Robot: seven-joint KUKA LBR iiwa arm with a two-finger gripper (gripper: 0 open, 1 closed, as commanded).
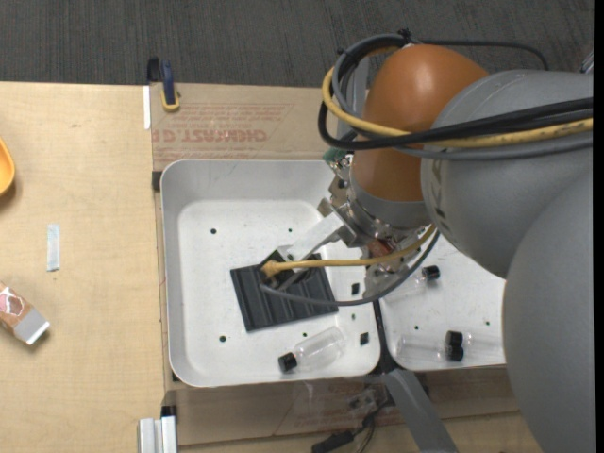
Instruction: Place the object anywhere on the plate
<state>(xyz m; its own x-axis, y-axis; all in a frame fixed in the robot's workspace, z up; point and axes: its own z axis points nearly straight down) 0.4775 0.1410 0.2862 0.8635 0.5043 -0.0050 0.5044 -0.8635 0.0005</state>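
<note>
Left bin (189,253) first: the black ribbed plate (283,298) lies mid-bin, skewed. By the near edge, toward the right corner, the clear bottle (319,349), likely my object, lies on its side just off the plate, long axis left-right, cap leftward. My end effector (363,245) hangs over the bin's right wall, wide or narrow I can't tell. The bottle sits nearward, slightly left of me.

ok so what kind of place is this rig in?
Likely a robotics lab bench: a grey arm with an orange band over two shallow white bins, a clamp on the wooden bench edge, and loose test items like a black ridged plate and a clear bottle.
</note>
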